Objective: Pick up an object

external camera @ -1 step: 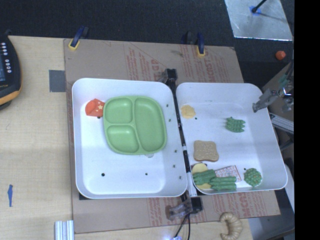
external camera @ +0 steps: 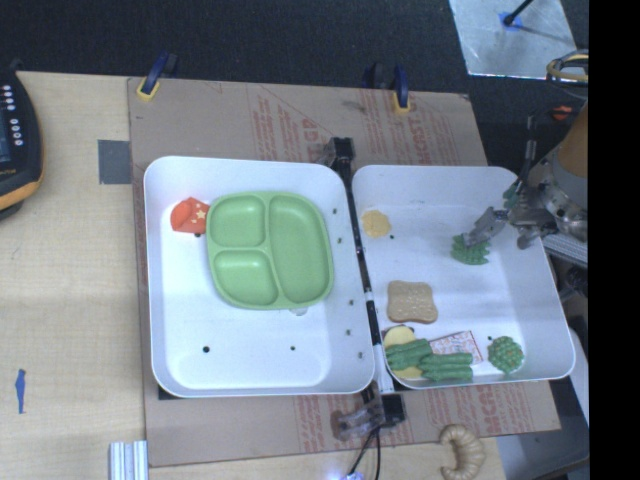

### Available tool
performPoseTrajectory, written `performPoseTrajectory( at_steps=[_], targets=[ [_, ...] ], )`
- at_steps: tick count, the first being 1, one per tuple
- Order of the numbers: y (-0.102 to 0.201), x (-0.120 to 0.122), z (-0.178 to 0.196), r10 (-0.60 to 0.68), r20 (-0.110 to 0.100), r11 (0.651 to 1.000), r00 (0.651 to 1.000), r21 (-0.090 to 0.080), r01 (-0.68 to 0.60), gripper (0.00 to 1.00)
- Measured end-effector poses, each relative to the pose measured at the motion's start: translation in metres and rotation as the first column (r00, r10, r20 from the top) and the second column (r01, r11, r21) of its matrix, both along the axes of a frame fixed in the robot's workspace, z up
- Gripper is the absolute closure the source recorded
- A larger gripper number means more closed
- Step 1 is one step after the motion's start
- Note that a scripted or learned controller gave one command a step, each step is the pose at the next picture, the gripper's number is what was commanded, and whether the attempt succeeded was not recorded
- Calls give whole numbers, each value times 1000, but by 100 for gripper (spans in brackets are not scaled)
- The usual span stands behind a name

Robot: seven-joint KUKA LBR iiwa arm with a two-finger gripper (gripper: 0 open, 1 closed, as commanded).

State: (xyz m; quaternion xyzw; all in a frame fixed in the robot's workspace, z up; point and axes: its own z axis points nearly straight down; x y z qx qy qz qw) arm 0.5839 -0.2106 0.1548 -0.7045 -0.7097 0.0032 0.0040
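A pale wooden bench (external camera: 60, 298) under brown cardboard (external camera: 260, 128) — dark carpeted floor (external camera: 250, 18) beyond, evenly lit.

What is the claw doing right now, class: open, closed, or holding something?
Claw: down at the small green toy in the right bin; open or closed cannot be told.

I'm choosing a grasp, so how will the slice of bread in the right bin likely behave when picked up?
The bread slice lies flat, so fingers probably struggle to get under it. It looks like a thin toy, likely light and stiff.

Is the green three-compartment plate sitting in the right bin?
No, the green three-compartment plate lies in the left white bin, beside a red piece.
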Motion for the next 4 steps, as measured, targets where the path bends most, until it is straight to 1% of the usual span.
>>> performPoseTrajectory(
  at_steps=[1,2,3,4],
  targets=[
    [0,11,-67,1,0,1000,1000,0,-1,0],
    [-1,12,-52,3,5,1000,1000,-2,-2,100],
    [38,76,-10,2,16,1000,1000,-2,-2,100],
    [163,75,92,9,19,1000,1000,3,-9,100]
  ],
)
